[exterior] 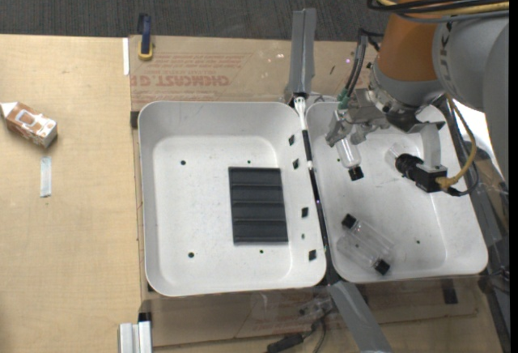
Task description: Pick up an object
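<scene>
Two shallow white bins side by side on the bench [73, 262]. Left bin [162, 206] with a black ribbed block [258, 204] lying flat near its middle, clear of every wall, likely left there as loose stock. Right bin [453, 250] with a clear plastic piece [366, 246] near its near-left corner, black ends showing, lying flat and well apart from the arm. Probably the nearest candidate for picking, though hard to make out against the white floor.

Claw [350, 159] hanging over the far-left part of the right bin, just beside the divider between bins, pointing down and slightly toward the near side. A small black tip below a pale cylindrical part at its lower end. Impossible to tell how far open, or whether anything sits in it or touches the bin floor.

Off on the bench's left, a small printed carton [31, 124] and a white strip [45, 178], out of play.
</scene>
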`<state>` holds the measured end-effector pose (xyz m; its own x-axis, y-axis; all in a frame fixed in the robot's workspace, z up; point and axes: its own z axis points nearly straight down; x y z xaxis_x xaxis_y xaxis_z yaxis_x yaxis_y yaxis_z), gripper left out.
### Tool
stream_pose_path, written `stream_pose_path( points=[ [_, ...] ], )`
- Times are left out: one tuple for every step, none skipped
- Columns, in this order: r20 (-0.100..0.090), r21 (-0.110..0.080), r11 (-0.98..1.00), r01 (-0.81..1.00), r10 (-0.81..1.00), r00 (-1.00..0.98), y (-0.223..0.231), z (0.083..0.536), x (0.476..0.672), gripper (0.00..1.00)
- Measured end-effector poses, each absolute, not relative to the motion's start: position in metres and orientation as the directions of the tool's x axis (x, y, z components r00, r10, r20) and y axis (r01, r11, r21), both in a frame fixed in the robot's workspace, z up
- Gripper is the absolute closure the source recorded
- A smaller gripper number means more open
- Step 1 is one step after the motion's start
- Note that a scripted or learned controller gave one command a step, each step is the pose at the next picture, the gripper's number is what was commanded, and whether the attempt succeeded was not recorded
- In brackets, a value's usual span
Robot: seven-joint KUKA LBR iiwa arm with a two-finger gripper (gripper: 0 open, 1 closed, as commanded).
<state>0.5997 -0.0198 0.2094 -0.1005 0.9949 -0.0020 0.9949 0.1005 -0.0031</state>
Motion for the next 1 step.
stream_pose_path(
  points=[
    [-0.002, -0.004, 0.095, 0.995, 0.995, -0.095, 0.002, 0.221, 0.5722, 1.0]
  ],
)
